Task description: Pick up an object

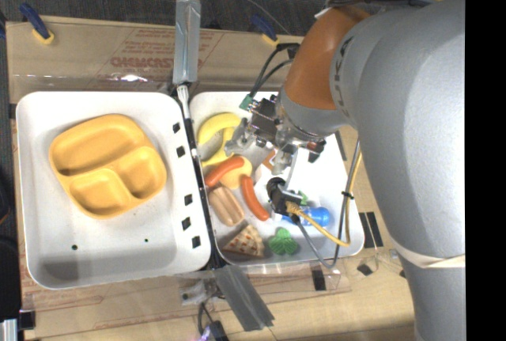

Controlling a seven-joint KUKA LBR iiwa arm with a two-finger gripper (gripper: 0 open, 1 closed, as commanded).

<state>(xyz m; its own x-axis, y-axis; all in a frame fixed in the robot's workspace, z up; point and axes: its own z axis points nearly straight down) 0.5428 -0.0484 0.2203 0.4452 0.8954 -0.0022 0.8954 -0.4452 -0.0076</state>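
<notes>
Toy foods fill the right white bin: one yellow banana, two orange-red sausages, one tan hotdog bun, one pizza slice, one green broccoli. One yellow divided tray sits in the left white bin. Whether the gripper grasps anything, I cannot tell.

A divided tray lies in my left bin. My right bin holds food toys: banana at back, pizza slice in front.
</notes>
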